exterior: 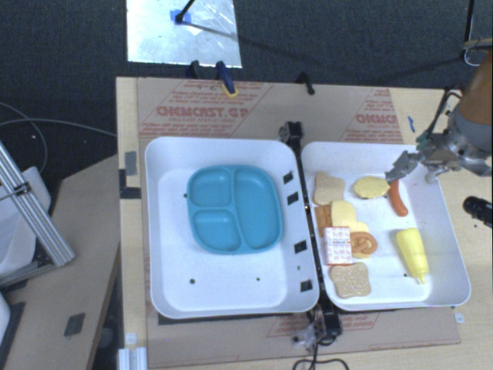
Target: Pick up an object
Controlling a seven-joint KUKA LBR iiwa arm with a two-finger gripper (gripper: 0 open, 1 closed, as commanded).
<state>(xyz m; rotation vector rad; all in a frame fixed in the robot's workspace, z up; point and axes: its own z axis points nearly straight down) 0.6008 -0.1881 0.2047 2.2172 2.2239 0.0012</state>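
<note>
The gripper hangs low over the far right corner of the right bin, just above the red sausage lying beside a yellow slice, seemingly lining up a grasp; whether it is spread or closed I cannot tell.

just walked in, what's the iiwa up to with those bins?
The arm reaches in from the right, with its pincer over the far part of the right bin, above the hot dog and beside the yellow round piece. Nothing can be seen between its fingers. The other toy foods lie in that bin: bread slice, cheese, pretzel, mustard bottle, toast. The left bin holds a blue divided plate.
</note>
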